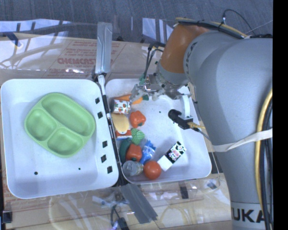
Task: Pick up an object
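Grey arm [221,71] reaches in from the right; I see its gripper [145,89] low over the far-left part of the right bin [194,147], just above an orange piece [134,98]. I cannot tell how wide it stands, nor whether it grips anything. The other toys lie along that bin's left wall. The green plate [60,123] sits in the left bin [14,171].

Both white bins [19,128] look like smooth matte plastic, and the green divided plate [60,123] has a soft satin sheen. The toy tomato [152,169] is glossy plastic. Arm shell [230,85] looks smooth, painted metal maybe, hard to tell.
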Available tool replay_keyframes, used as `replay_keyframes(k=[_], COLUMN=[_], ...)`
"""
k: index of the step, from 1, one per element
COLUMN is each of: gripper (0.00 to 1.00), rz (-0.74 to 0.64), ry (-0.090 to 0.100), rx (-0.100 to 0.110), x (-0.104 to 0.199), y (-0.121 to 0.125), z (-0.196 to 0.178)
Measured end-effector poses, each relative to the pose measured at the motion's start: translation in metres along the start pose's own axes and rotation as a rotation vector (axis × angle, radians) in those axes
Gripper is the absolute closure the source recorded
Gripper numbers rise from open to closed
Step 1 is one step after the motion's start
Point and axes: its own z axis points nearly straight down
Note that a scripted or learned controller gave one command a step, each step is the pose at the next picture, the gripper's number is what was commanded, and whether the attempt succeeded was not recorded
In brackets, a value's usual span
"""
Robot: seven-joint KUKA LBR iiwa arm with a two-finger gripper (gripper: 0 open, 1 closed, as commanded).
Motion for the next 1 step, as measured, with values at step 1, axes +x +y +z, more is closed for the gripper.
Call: replay_keyframes(k=[1], gripper=[0.0], rz=[-0.194], ry=[-0.008], rx=[-0.013], x=[0.0019], y=[0.003], z=[-0.0007])
